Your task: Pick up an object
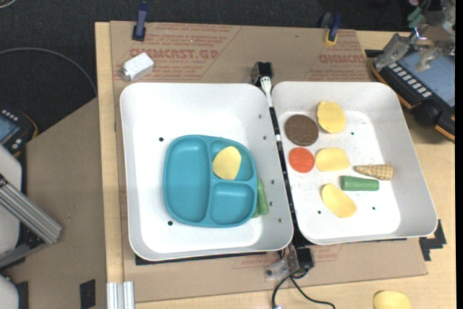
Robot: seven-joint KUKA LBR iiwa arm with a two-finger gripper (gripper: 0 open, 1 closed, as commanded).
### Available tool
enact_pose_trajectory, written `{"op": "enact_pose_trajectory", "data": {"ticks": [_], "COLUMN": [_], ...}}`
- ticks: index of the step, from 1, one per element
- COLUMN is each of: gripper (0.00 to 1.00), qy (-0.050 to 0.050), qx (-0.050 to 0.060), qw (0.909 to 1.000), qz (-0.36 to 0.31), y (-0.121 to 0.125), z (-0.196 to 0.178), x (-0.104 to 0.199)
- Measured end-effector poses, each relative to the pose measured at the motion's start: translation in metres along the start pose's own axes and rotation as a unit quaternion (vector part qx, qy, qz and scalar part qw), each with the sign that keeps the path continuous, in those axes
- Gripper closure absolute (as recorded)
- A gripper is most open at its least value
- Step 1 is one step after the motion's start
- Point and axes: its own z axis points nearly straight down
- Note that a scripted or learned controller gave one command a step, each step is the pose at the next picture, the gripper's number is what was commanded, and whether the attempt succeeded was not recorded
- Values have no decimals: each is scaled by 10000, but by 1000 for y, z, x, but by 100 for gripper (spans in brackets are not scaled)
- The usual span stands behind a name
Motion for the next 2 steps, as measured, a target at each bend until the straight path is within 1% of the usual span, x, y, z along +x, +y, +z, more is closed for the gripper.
{"op": "enact_pose_trajectory", "data": {"ticks": [1,2], "gripper": [0,0], "qy": [40,32], "qx": [74,36], "qw": [10000,10000], "qz": [-12,-9], "y": [-64,-152], "z": [40,-44], "x": [-16,-17]}}
